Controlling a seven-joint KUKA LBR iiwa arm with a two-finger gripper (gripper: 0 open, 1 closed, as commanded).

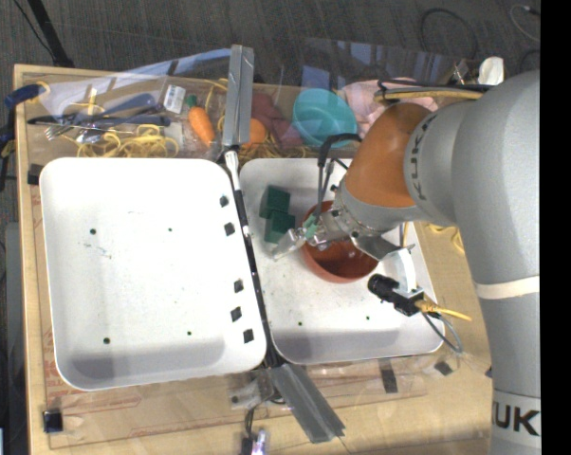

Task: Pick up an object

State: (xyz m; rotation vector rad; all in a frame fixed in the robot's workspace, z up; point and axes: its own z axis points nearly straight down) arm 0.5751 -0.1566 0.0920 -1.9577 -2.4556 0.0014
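In the right bin [342, 344] a dark green block [276, 210] lies near the upper left corner. A red-brown bowl [342, 257] sits to its right, partly under the arm's wrist. My gripper [296, 241] is low over the bin floor, just below the green block and at the bowl's left rim. The grey arm with its orange band [390, 164] covers the bin's upper right part. I see nothing clearly held.
The left bin [134, 273] lies across a metal divider [243, 254]. Behind the bins are a teal bowl [323, 114], an orange carrot [202, 123], yellow bands [124, 142] and utensils. A black part with a yellow cable [399, 294] hangs beside the wrist.
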